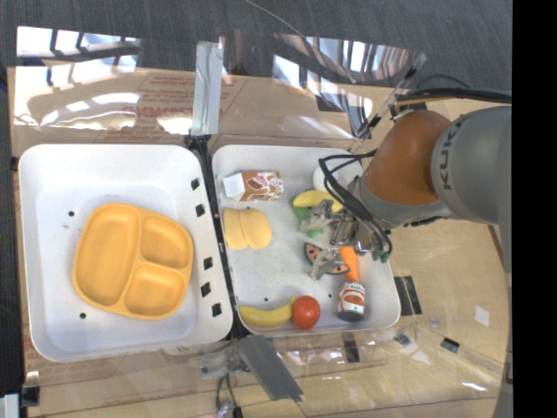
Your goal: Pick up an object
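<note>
Two shallow white bins sit side by side on the tabletop (452, 259). The left bin (43, 190) carries a yellow divided tray (130, 259) with three compartments, lying flat near its middle. The right bin (278, 273) holds the loose items: a small box (254, 185) with a white and reddish-brown label whose printing is too small to read, lying near the bin's far left corner; a pale yellow ridged piece (246, 229) just below it; a yellow-and-green piece (311, 203) toward the far side; a banana (265, 315) along the near edge with a red tomato (305, 312) touching its right end; and a small dark bottle (352, 300) with a red and white label, its lettering unreadable, just right of the tomato. The grey arm (474, 164) with its orange band (409, 159) reaches in from the right, and pale letters on its grey casing begin with "KU", the rest cut off. The pincer (335, 249) hangs low over the right side of this bin amid cables, beside an orange carrot-like piece (349, 260) and a small slice (314, 252) with a green rim; whether its fingers are apart or together I cannot tell.
</note>
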{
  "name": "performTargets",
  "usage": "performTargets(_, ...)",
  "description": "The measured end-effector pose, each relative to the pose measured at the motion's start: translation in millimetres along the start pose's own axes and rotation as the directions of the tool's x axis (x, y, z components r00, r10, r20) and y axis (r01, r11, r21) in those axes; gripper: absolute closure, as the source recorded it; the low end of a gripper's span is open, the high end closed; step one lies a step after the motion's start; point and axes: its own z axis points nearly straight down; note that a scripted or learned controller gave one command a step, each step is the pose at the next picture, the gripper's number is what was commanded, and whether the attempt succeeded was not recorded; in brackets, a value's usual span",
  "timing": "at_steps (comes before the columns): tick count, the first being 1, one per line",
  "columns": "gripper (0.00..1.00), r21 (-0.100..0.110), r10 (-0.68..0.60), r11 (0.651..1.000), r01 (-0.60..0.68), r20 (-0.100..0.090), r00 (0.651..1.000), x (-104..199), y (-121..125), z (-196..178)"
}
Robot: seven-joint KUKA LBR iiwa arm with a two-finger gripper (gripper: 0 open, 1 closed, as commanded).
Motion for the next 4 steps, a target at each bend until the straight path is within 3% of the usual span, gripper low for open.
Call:
performTargets(1, 1.00, 0.001, -0.009, 1.000, 0.009, -0.001, 1.000, -2.0, 2.5, -8.3)
performTargets(2, 1.00, 0.001, 0.068, 0.998, -0.068, 0.001, 0.998, 15.7, 40.8, -165.1)
performTargets(3, 1.00, -0.001, 0.084, 0.996, -0.084, -0.016, 0.996, -40.4, 67.1, -68.6)
performTargets(4, 1.00, -0.005, -0.220, 0.975, 0.220, -0.012, 0.975, 21.5, 43.8, -13.2)
